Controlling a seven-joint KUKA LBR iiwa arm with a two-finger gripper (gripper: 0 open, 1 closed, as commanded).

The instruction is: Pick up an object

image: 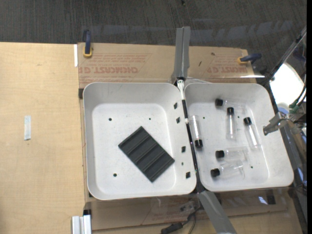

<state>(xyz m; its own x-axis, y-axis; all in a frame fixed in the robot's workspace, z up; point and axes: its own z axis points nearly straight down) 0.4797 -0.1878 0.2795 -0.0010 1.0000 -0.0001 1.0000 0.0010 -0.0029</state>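
A black ribbed rectangular plate [146,153] lies flat and slantwise in the middle of the left bin [92,101]. In the right bin [273,179] lie several clear vials with black caps. One vial [195,129] rests along the bin's left wall, and two vials [230,122] [250,132] sit near the middle. Another two vials [230,154] [227,170] lie toward the front. A lone black cap [219,102] sits near the back.
The bins stand on brown cardboard [126,65] held by blue clamps [87,47] at the back. A grey divider bar [182,52] runs between the bins. Grey metal hardware [275,123] overhangs the right bin's right rim. A wooden bench surface [39,130] lies to the left.
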